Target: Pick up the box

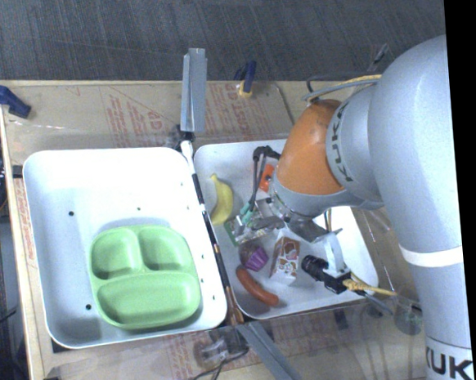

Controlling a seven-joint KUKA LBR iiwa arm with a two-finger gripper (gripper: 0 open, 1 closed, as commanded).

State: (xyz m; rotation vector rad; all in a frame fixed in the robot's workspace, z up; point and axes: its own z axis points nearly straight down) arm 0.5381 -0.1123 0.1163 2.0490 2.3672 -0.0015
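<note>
The box [286,259], a small brown and white carton, lies in the right bin [357,241] near its front middle. My gripper [251,222] hangs over the left part of that bin, just above and to the left of the box, between it and a banana. The box is not between the fingers, and the grey arm with its orange band hides the back right of the bin.
A yellow banana [220,197] rests against the right bin's left wall. A purple object [255,259] lies just left of the box, and a red sausage [256,287] lies in front of it. The left bin [50,200] holds a green divided tray [144,276].
</note>
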